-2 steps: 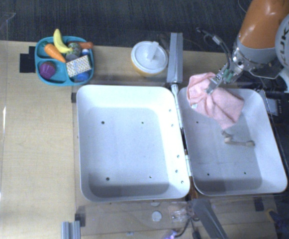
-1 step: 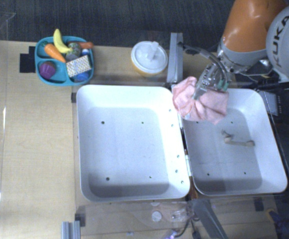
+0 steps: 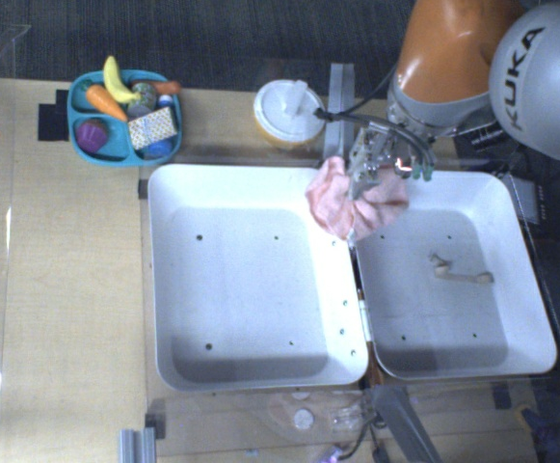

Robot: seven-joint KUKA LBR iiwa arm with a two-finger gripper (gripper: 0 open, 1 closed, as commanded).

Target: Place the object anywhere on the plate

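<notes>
End effector (image 3: 368,174) first: you can see it hanging over the seam between the two bins, with a pink cloth (image 3: 349,204) draped from it, bunched at the top as if pinched there, so it looks clenched on the cloth. That cloth hangs over the inner rims where the left bin (image 3: 241,355) and right bin (image 3: 511,355) meet, lifted instead of lying flat, which suits carrying it. Your target, judging by the task, is the blue plate (image 3: 77,150) well apart at the surface's far left corner, already crowded with toy food including a banana (image 3: 117,80) and a carrot (image 3: 104,101). Between them stands a white lidded cup (image 3: 286,109), and a small tan piece (image 3: 458,271) lies in the right bin.
</notes>
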